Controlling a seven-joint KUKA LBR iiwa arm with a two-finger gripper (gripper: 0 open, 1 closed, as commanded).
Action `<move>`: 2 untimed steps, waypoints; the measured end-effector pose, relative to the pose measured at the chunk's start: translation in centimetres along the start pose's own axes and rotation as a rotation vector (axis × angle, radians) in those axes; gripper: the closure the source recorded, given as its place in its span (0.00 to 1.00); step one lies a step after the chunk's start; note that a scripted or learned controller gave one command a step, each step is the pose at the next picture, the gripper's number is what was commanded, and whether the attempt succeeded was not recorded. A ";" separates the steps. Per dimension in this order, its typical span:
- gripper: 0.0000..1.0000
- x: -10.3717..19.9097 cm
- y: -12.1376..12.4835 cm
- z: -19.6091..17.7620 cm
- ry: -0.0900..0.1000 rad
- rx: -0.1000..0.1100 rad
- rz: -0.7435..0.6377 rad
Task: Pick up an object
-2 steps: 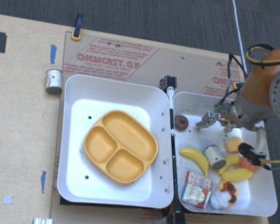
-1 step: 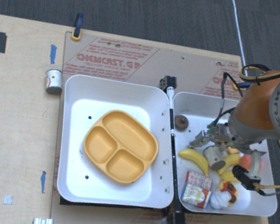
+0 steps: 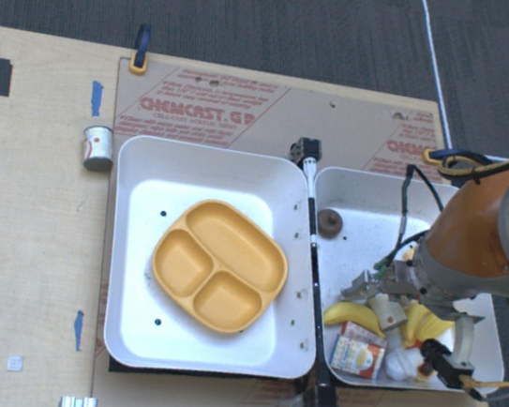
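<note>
Camera view: board (image 3: 203, 105) printed "CHEMCAST GP"; juice carton (image 3: 356, 350) label unreadable; jaws (image 3: 384, 288) state unclear.

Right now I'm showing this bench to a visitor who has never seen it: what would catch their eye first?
Probably the yellow tray, lying alone in the left bin, with three compartments. Next, the arm, grey and orange, bent low over the right bin, where small items crowd together: a banana, a carton and a brown disc set apart near the far corner.
</note>
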State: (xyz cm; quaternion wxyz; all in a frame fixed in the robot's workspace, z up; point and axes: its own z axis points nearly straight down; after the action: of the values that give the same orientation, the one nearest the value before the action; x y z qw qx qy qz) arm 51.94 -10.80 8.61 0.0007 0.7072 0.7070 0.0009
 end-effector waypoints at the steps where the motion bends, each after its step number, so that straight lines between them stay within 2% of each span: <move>1: 0.00 -8.3 -3.8 0.0 -0.004 -0.005 0.002; 2: 0.00 -1.2 -3.2 0.0 0.001 -0.004 -0.002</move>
State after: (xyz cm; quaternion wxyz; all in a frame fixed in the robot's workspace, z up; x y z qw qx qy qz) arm 48.72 -12.03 8.62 0.0018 0.7064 0.7078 0.0025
